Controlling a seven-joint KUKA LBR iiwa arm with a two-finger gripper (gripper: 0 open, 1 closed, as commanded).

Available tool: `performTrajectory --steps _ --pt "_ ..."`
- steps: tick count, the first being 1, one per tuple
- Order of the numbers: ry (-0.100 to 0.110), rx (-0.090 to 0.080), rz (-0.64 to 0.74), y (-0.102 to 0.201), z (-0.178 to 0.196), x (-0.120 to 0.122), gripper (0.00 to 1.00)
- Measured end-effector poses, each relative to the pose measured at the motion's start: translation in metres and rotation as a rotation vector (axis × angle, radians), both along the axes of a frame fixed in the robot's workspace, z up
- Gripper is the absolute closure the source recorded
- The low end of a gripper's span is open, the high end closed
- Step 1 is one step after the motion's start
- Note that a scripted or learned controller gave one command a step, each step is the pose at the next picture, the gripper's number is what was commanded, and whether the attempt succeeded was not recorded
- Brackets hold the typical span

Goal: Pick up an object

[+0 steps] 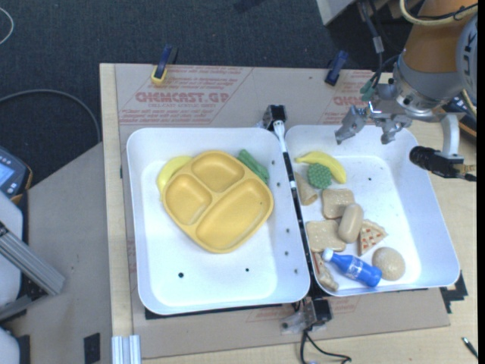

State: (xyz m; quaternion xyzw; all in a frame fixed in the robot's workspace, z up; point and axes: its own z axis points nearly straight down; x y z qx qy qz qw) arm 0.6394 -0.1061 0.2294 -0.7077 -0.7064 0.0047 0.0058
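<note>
The bench (76, 226) edge lies nearest, bearing two bins. In the left bin (144, 241) sits a glossy yellow tray (218, 199). In the right bin (424, 196), the blue bottle (355, 268) looks light, stiff and slippery; I judge its round middle the best hold. My claw (373, 127) hangs open, holding nothing.

A yellow three-compartment plastic tray (218, 199) hides most of a green toy vegetable (254, 165) and a yellow piece (168, 170).
</note>
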Motion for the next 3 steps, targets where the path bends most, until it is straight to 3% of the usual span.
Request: performTrajectory --steps 1,3 --pt "-0.014 -0.001 0.002 0.000 0.008 0.003 0.00" --pt "-0.008 -0.001 0.001 -0.005 -0.090 0.005 0.00"
